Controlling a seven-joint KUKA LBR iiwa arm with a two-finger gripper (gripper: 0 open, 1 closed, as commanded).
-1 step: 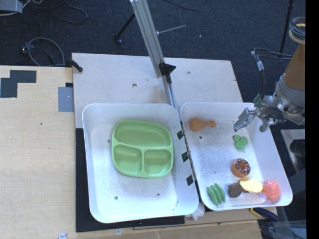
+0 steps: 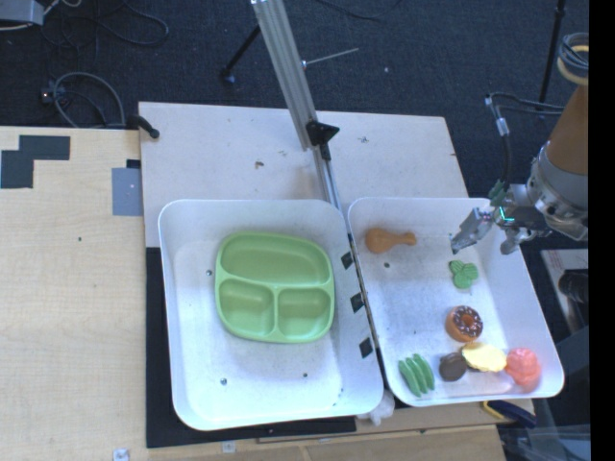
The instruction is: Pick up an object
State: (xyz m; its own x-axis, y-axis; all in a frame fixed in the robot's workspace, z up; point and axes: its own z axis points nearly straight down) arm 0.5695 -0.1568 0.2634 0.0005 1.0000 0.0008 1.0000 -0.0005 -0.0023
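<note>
White bins sat side by side on the bench: left bin [image 2: 183,257] in the lower centre of the frame, right bin [image 2: 404,286] at lower right, touching along a shared edge with black clips. Left bin held a green divided plate [image 2: 275,287], three compartments, lying flat near the bin's middle

Right bin held the toy food. Orange drumstick [image 2: 388,240] lay near the bin's upper left corner, well apart from the rest. Small green leafy piece [image 2: 464,275] sat right of centre, just below the gripper. Chocolate donut [image 2: 464,324] sat below that. Along the bin's bottom edge, left to right: green bean pods [image 2: 416,375], dark brown lump [image 2: 453,366], yellow piece [image 2: 485,357] touching the brown lump, pink piece [image 2: 522,367] in the lower right corner

Arm came in from the right edge of the frame, upper right area. Gripper [image 2: 490,233] hung over the upper right part of the right bin, fingers spread apart, one grey finger [image 2: 468,230] pointing lower left, the other at the bin's right rim. Nothing sat between the fingers. Nearest object was the green leafy piece, near but not touching

Grey aluminium rail [image 2: 288,60] ran diagonally from top centre down to the joint between the bins
</note>
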